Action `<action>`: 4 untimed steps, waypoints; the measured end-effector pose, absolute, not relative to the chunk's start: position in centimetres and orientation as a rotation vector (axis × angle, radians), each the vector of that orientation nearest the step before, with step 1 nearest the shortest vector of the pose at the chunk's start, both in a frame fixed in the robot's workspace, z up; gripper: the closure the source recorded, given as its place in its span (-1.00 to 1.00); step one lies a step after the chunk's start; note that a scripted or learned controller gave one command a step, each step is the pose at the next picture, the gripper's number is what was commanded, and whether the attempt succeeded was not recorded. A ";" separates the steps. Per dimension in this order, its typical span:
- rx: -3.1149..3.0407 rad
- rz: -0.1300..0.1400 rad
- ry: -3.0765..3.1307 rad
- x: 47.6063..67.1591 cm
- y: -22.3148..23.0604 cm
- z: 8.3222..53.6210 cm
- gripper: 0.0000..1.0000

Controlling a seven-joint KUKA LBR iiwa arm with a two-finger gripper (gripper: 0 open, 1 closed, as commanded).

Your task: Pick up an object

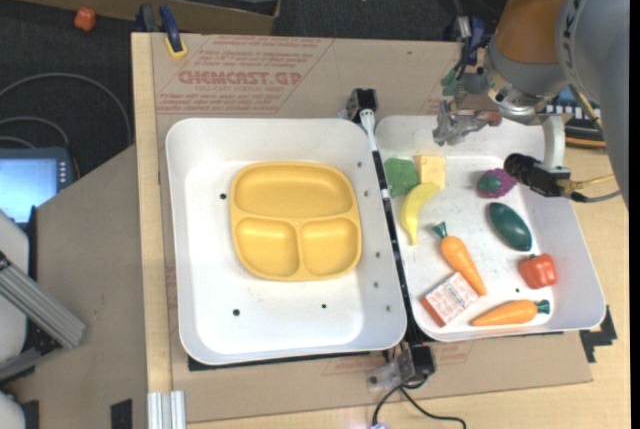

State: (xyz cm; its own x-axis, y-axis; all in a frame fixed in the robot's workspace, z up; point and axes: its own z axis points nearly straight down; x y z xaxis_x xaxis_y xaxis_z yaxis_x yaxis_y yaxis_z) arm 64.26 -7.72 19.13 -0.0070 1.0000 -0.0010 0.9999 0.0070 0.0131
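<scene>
Cardboard covers the table [250, 67] under two white bins, and the left bin [190, 217] holds a yellow divided plate [295, 219]. Over the right bin's [585, 287] far rim hangs the pincer [458, 127], its opening impossible to judge. A yellow block [432, 168] lies just nearer the camera than the pincer, apart from it, beside a green piece [400, 175] and banana [415, 209].

Below the grey gripper [455, 127] lie a pale yellow block [432, 168] and a yellow banana [415, 209]. Farther below are two orange carrots [461, 259], and far to its left sits a mustard-yellow tray [295, 219].
</scene>
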 end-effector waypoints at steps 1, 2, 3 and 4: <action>2.219 -0.001 2.222 63.9 -8.1 18.5 -1.00; 2.228 -0.010 2.224 64.5 -10.4 9.2 -1.00; 2.220 -0.001 2.223 64.8 -10.3 10.9 1.00; 2.220 -0.003 2.224 64.8 -10.2 10.8 -1.00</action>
State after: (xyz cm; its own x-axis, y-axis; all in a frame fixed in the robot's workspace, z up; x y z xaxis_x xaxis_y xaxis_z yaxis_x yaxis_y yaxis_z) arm 64.78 -10.25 10.84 -0.0017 1.0000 -0.0011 1.0000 0.0017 -0.0016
